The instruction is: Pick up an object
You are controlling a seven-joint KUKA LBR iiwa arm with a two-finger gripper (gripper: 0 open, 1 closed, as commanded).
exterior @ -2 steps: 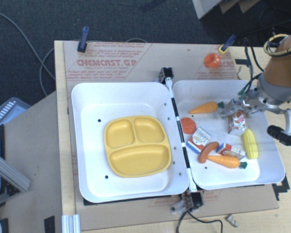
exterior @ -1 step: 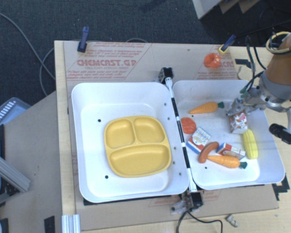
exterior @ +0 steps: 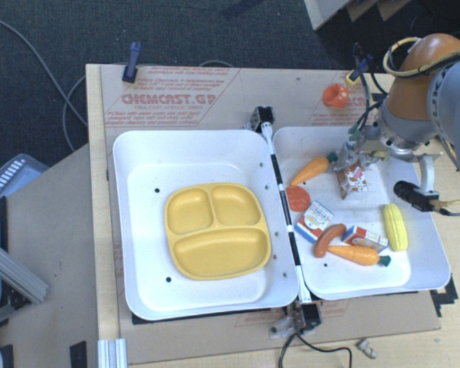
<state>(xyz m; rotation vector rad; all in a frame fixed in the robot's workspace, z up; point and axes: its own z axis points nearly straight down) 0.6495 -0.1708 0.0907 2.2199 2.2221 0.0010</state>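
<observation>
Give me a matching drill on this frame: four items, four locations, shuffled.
Items:
1. yellow divided tray
2. corn cob
3. blue clip
4. tomato slice

Places:
A. on the board's far-left edge, outside the bins
B. near the right bin's right wall
C. in the left bin
D. in the right bin, close to the divider

Pairs: 1-C, 2-B, 3-A, 4-D

Robot arm [exterior: 437, 90]: grey rounded casing, glossy orange band above the wrist. Thin dark and yellowish cables loop beside the band. Metallic claw [exterior: 353, 162], small fittings, details unclear.
</observation>
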